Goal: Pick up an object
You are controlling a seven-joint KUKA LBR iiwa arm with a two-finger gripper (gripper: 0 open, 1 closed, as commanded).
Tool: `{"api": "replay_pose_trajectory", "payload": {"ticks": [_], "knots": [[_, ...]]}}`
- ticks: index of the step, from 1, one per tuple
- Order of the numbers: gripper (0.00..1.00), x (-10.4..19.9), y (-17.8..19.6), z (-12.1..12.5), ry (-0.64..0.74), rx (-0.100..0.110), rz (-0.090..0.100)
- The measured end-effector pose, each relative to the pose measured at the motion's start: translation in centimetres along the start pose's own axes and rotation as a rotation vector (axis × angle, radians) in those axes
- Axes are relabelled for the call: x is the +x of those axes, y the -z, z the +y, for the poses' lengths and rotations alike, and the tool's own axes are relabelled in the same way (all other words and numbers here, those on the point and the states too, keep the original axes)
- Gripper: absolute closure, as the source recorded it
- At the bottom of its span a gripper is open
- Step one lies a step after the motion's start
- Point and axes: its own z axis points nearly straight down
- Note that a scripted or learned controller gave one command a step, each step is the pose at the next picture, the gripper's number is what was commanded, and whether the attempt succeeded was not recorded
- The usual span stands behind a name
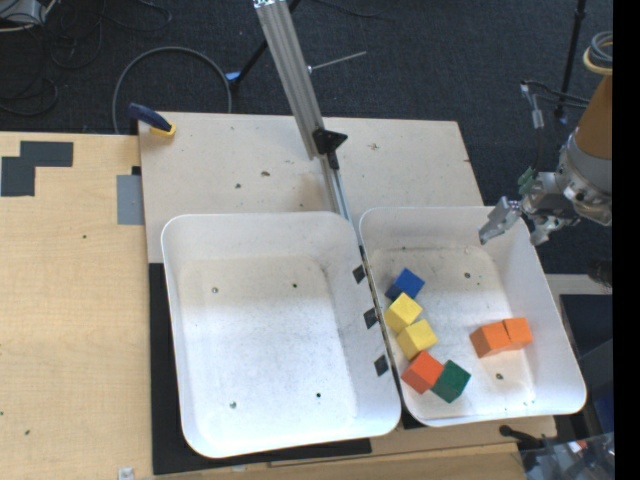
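Observation:
Several small blocks lie in the right bin. A blue block sits near its left wall, with two yellow blocks just below it. Lower still are a red-orange block and a green block. An orange block rests apart toward the right side. My gripper hangs above the bin's upper right corner, well away from all the blocks. Its fingers are spread with nothing between them.
The left bin adjoins the right one, with black clips along the shared wall. A slanted aluminium post rises behind the bins. The wooden bench top spreads to the left.

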Motion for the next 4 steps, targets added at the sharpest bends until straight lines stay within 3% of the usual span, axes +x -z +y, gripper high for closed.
{"api": "replay_pose_trajectory", "payload": {"ticks": [1, 2, 3, 4], "knots": [[0.00, 3.7, -2.0, -1.1, -0.004, 0.001, 0.002], [0.00, 7.1, -10.3, 4.1, -0.003, 0.001, 0.001], [0.00, 0.4, -15.2, -2.6, -0.013, -0.001, 0.001], [0.00, -0.8, -15.1, 4.2, -0.004, -0.007, -0.002]]}}
